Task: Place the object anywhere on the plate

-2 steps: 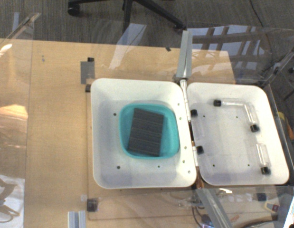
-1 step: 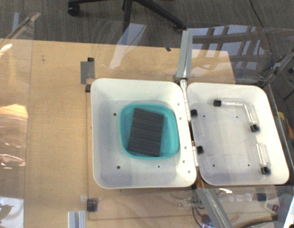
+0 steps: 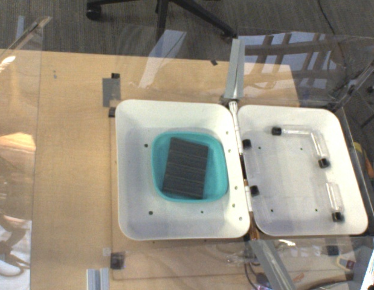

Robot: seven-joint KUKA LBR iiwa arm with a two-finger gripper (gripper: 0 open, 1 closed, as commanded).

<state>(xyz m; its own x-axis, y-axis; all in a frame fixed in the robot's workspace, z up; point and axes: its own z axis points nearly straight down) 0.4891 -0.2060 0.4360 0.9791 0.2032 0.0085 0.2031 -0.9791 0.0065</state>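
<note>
Already the block [image 3: 185, 168] lies flat on the plate [image 3: 157, 162], well inside its teal rim, and the plate sits in the middle of the left bin [image 3: 132, 162]. By the look of it, the task is met: the dark ribbed slab rests wholly on the plate, with nothing hanging over the edge.

As for the gripper, I cannot tell whether it is spread or pressed together, and nothing shows it pinching anything. Since the arm reaches in from the right, the block would lie on its far side, beyond the right bin [image 3: 283, 180] and across the ridge where the two bins meet. The block's long axis runs roughly away from me and back, leaning a little to one side, so it lies crosswise to a reach from the right.

A few clear pieces with black ends [image 3: 301, 132] lie in the right bin, well apart from the plate. The wooden surface [image 3: 66, 162] round the bins carries only small brackets.
</note>
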